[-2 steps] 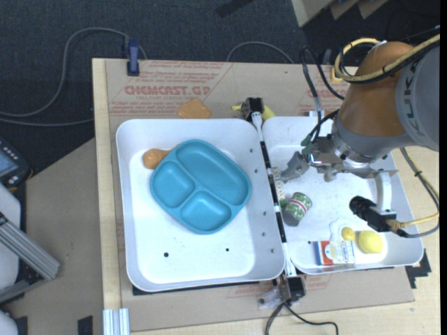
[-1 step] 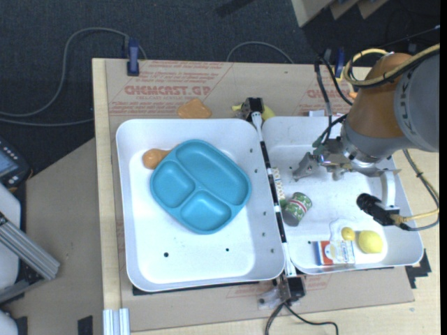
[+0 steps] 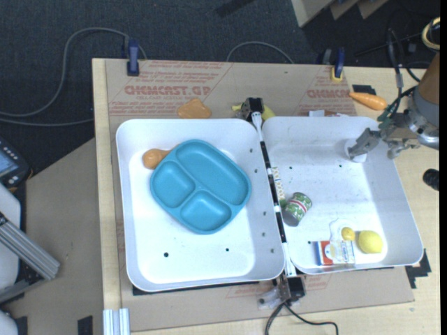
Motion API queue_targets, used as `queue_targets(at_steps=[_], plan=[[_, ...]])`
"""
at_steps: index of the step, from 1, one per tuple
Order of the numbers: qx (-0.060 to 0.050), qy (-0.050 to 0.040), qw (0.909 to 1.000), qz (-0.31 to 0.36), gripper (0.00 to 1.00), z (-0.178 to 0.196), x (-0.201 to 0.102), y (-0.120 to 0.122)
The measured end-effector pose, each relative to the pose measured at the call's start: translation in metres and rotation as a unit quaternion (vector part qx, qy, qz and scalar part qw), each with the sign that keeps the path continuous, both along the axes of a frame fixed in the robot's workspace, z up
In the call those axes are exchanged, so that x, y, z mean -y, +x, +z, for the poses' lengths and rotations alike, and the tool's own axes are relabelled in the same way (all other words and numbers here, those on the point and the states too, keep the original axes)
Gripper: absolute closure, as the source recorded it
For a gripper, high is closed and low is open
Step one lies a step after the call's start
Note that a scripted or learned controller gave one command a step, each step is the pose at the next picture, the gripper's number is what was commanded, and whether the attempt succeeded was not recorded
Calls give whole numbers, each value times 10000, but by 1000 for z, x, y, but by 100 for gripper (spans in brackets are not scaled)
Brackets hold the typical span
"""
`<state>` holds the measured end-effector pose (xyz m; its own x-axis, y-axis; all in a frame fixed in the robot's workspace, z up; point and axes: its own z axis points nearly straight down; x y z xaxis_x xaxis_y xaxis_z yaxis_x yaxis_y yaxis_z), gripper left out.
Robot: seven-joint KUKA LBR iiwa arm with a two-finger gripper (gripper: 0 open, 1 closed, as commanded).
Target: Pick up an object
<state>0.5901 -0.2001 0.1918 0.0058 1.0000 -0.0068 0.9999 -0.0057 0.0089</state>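
Two bins [image 3: 133, 152] sit on cardboard. We judge the lemon [image 3: 369, 241] light, firm, slippery; grip across its middle. Gripper [image 3: 377, 144] hangs open, empty.

Two white bins [image 3: 209, 271], smooth plastic with a soft sheen. Blue divided plate [image 3: 200, 185], matt moulded plastic. Small can [image 3: 296, 207], metal by its look, wrapped in a glossy green-and-white label. Yellow lemon-like toy [image 3: 370, 241], smooth and faintly shiny plastic. Flat red-and-white packet [image 3: 333, 252], printed card or paper. Bench top [image 3: 167, 89], matt brown board printed with red lettering. Gripper [image 3: 377, 144], dull grey metal. Floor, dark rough carpet.
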Motion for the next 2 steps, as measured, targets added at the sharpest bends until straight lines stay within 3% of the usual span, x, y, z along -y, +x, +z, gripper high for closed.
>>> queue_targets(at_steps=[1,2], plan=[[-114,66,9999,21,0,-80,-42,-87],[3,15,10000,48,0,-79,-30,19]])
